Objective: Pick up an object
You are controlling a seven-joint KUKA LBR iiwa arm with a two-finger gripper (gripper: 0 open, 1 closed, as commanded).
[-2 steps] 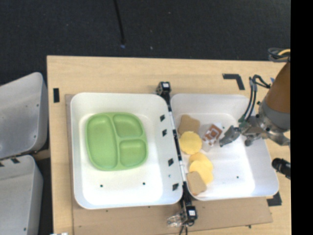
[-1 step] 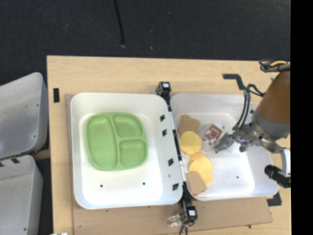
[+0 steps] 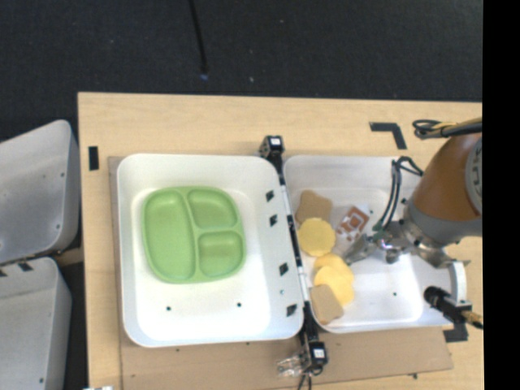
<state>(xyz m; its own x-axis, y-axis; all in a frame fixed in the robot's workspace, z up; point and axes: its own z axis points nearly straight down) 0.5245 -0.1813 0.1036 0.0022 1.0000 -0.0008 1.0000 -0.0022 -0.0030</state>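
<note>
Two shallow white bins sit side by side on the wooden bench point(image 3: 97, 242). The left bin point(image 3: 130, 299) holds one thing, a green divided plate point(image 3: 195, 234) with three compartments, lying flat toward the bin's left and upper part; bare white floor runs along its right side and below it. The right bin point(image 3: 382, 307) holds five small things, crowded against its left wall: a tan piece point(image 3: 315, 206) at the top, a round yellow disc point(image 3: 317, 237) just below it, a small brown-and-white patterned item point(image 3: 354, 221) to the right of those, a larger yellow piece point(image 3: 335, 279) lower down, and a tan slab point(image 3: 327, 304) touching that piece's lower edge. The lower right floor of this bin is open. The gripper point(image 3: 367, 249) hangs over the middle of the right bin, just right of the yellow disc and below the patterned item; it looks small and blurred, so whether it is spread or closed cannot be told, and nothing is seen between it. The arm's orange band point(image 3: 445, 179) is cut off at the right.
</note>
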